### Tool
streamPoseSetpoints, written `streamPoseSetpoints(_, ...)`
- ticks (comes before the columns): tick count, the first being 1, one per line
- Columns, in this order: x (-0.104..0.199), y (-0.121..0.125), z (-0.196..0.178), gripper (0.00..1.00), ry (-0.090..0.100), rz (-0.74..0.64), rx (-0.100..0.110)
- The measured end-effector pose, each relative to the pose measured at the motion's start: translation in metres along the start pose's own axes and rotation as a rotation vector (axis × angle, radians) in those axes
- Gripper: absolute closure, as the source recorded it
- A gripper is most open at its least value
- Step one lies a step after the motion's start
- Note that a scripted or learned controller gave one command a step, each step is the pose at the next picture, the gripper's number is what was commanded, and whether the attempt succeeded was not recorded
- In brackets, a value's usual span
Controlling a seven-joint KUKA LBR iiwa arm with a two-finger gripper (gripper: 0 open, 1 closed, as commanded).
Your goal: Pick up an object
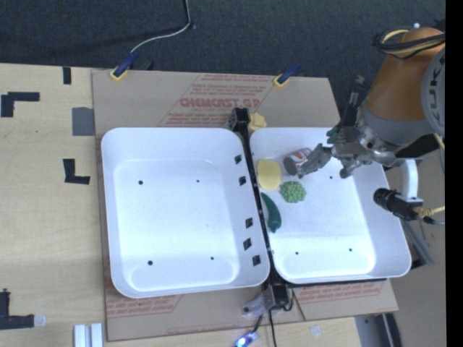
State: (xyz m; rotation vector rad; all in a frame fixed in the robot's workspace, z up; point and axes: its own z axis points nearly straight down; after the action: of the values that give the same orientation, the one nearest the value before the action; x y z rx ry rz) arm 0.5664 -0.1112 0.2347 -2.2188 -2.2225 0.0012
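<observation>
In the right bin [362, 262] a pale yellow rounded object [268, 173] lies near the divider. Just right of it sits a green bumpy ball [292, 191], and a dark green elongated object [272, 212] lies below them along the divider. A small grey, red and white object [297, 156] rests at the bin's upper middle. My gripper [327, 168] hangs over the upper part of the right bin, open. Its left finger [311, 163] reaches down close beside the small grey, red and white object. Nothing sits between the fingers.
The left bin [116, 194] sits beside the right one, with a black clip-lined divider [249, 201] between them. A small yellow piece [257, 121] lies at the divider's top end. The arm's orange band [405, 71] rises at the right.
</observation>
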Motion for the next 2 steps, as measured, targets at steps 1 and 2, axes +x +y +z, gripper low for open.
streamPoseSetpoints(1, 0.001, 0.000, -0.010, 1.00, 0.000, -0.002, 0.001)
streamPoseSetpoints(2, -0.011, 0.042, -0.149, 1.00, -0.005, -0.001, -0.018)
